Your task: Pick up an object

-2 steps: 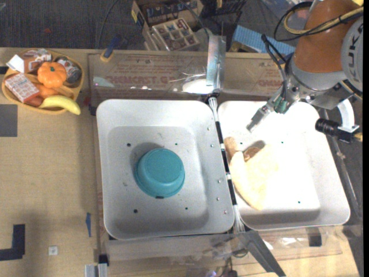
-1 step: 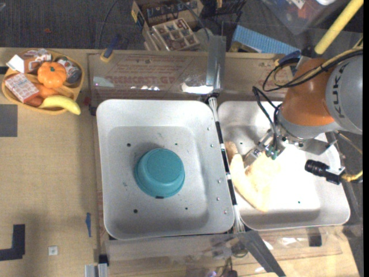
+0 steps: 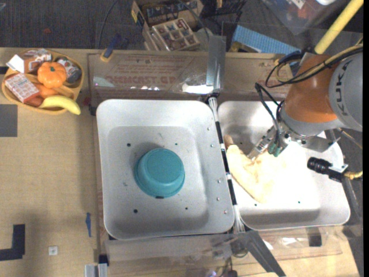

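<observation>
A pale yellow, floppy cloth-like object (image 3: 249, 172) lies crumpled against the left wall of the right white bin (image 3: 311, 212). My gripper (image 3: 258, 150) reaches down and to the left from the orange-banded wrist (image 3: 308, 100), with its tip right at the upper edge of that yellow object. Whether it is touching it I cannot make out. A teal bowl (image 3: 160, 172) rests upside down in the middle of the left white bin (image 3: 115, 126), well away from the gripper.
A small tan piece (image 3: 229, 138) sits by the right bin's left wall, above the yellow object. A black connector (image 3: 320, 166) juts over the right bin's right side. A basket of toy food (image 3: 43, 81) stands at far left, and a cardboard tray (image 3: 150, 74) behind the bins.
</observation>
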Motion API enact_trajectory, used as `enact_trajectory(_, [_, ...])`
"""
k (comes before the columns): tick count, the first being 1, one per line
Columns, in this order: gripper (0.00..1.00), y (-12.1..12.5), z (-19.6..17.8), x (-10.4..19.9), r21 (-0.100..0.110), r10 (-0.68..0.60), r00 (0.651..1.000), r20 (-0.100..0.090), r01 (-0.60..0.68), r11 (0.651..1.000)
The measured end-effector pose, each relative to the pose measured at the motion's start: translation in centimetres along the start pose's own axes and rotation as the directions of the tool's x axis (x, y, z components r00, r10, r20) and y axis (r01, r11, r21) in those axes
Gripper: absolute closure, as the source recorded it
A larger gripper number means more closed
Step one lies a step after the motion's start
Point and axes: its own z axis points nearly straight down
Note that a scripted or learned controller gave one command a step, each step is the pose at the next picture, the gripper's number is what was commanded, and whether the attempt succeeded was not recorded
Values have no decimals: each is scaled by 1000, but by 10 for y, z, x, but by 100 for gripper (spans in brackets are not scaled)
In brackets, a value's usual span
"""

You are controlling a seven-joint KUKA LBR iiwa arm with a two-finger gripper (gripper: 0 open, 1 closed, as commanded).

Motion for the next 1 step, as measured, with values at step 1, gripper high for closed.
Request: enact_trajectory(1, [100, -23, -52, 3, 10, 119, 993, -5, -119, 993])
